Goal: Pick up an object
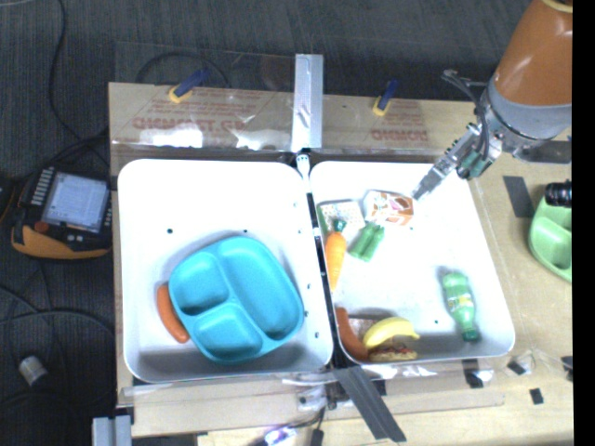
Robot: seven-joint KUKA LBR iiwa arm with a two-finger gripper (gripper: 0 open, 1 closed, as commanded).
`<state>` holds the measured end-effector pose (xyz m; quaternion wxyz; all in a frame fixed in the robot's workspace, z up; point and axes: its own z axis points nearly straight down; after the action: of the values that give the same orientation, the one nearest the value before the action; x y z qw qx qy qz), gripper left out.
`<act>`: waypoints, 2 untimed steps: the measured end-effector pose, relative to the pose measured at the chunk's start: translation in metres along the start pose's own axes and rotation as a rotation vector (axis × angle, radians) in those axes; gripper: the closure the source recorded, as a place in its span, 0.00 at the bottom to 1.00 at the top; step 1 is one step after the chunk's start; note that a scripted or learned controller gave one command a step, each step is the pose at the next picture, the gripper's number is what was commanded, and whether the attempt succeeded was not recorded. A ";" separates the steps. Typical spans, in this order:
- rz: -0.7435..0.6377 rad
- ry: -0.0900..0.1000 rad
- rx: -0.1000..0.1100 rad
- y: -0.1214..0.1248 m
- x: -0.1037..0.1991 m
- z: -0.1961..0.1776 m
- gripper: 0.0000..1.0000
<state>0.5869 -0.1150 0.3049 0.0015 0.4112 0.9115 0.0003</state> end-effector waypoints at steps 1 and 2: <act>-0.019 0.001 0.002 0.078 -0.012 0.042 1.00; -0.223 -0.003 0.003 0.045 -0.061 0.039 1.00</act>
<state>0.6607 -0.1308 0.2658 0.0023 0.3074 0.9516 -0.0018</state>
